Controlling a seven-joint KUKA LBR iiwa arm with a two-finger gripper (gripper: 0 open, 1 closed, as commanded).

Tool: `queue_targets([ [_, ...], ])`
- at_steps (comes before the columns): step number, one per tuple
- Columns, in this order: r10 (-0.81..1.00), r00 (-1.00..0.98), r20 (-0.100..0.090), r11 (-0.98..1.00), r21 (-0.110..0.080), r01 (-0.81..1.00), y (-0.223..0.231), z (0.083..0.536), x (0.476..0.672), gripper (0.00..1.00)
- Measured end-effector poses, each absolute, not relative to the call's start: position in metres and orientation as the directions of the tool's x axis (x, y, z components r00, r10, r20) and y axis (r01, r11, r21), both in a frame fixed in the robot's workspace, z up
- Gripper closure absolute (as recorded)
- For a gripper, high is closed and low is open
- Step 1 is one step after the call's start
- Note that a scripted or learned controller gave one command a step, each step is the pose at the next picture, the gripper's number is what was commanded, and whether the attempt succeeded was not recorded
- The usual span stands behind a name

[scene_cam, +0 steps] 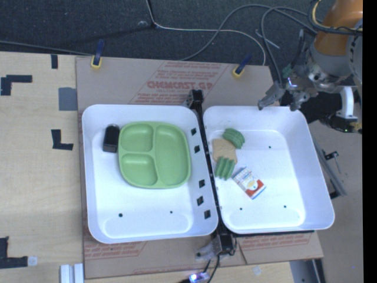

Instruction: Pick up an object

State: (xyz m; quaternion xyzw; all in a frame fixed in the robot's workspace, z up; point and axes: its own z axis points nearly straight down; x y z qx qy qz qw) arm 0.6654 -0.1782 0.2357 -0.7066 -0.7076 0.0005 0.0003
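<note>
My gripper (278, 101) hangs above the far right corner of the right bin (313, 175), its two dark fingers spread open with nothing between them. In that bin, near its left wall, lies a cluster: a ribbed green piece (234, 137), a tan piece (224, 150) and a second green piece (225, 168). A small white packet with red and orange print (249, 182) lies just right of the cluster. All of these sit well to the lower left of the gripper.
The left bin (89, 175) holds a light green divided plate (154, 155) and a small black block (111, 138) beside the plate's left edge. Cables (235, 16) run across the dark floor behind the bench. Yellow clamps (96, 59) hold the cardboard sheet.
</note>
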Motion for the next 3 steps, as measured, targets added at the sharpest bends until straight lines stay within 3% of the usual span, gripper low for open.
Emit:
queue_targets([
  [2, 1.0, -0.002, -0.001, 0.002, -0.007, 1.0, -0.184, 0.107, 0.665, 0.0],
  [3, 1.0, -0.004, -0.002, 0.004, 0.0, 1.0, -0.183, 0.084, 0.665, 0.0],
])
